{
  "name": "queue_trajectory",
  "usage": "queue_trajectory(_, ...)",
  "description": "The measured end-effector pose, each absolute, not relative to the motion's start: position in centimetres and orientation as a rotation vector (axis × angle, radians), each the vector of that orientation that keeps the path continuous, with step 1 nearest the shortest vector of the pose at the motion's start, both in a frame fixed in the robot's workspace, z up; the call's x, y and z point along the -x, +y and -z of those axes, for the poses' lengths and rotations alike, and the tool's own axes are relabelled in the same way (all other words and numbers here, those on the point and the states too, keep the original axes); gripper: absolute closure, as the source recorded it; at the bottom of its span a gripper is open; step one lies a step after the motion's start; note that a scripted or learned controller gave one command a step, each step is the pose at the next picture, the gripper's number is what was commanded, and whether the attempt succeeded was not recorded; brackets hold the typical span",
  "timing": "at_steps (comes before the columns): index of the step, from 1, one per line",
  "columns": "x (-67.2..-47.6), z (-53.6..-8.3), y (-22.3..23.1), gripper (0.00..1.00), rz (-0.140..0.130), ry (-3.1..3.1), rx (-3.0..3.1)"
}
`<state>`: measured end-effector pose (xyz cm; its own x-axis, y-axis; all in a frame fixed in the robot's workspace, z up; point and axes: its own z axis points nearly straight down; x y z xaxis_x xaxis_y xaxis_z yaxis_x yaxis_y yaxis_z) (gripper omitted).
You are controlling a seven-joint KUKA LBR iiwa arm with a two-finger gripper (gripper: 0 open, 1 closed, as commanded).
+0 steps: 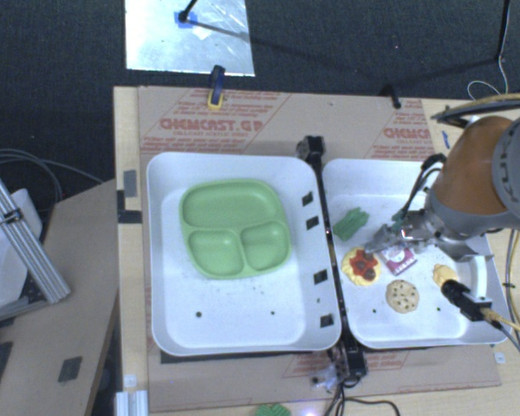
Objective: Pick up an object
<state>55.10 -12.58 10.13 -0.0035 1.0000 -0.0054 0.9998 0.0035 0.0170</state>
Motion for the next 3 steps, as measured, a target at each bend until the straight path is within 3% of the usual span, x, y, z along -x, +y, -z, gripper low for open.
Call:
queue_trajectory(1,-55.32,-11.23,-12.51,1.0,-0.021,2.21,-2.206)
queue_trajectory(2,-55.16,-11.01,-12.42,0.0,-0.018,2.215,-2.209)
queue_trajectory(3,-55.16,-11.01,-12.42,0.0,-0.018,2.215,-2.209)
